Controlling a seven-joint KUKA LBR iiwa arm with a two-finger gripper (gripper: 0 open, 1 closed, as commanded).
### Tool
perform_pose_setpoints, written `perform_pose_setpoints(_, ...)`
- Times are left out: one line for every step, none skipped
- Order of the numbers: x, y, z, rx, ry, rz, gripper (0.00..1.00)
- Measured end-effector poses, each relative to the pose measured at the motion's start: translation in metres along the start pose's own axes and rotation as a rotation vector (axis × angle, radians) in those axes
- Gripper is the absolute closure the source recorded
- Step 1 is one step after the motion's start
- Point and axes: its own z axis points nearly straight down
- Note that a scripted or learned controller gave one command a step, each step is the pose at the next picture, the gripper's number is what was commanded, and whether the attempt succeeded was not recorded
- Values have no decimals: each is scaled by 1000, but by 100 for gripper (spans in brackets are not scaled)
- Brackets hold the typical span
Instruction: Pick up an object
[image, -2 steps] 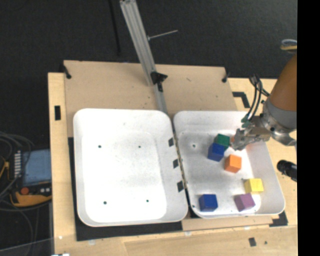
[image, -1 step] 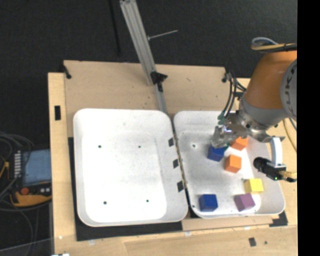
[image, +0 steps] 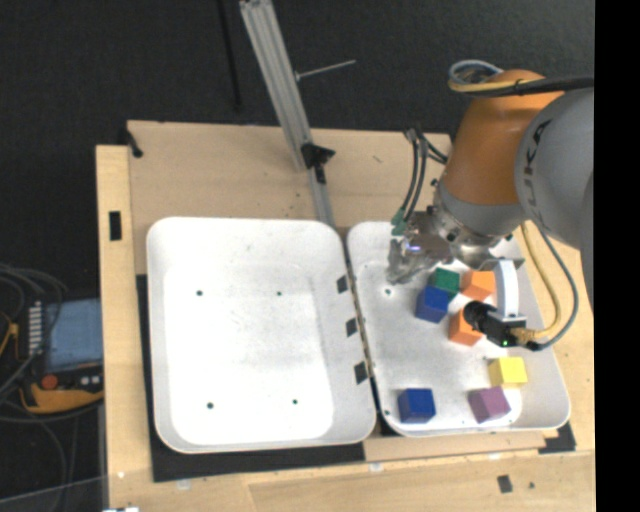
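Pincer (image: 405, 262) hangs low over the right bin (image: 400, 330) near its far-left corner; its opening cannot be told. Just beside it lie a green block (image: 446, 279) and blue block (image: 432, 304). Another blue block (image: 416, 404) sits near the front edge.

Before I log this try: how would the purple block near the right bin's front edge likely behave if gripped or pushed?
The purple block looks like a small stiff cube with flat faces, so it would probably slide, not roll. It looks light for its size. It sits near the right bin front rim, so a push may wedge it there.
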Motion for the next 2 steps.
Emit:
perform_pose_setpoints(45,15,-6,0,0,1,100)
perform_pose_setpoints(101,29,-6,0,-1,1,100)
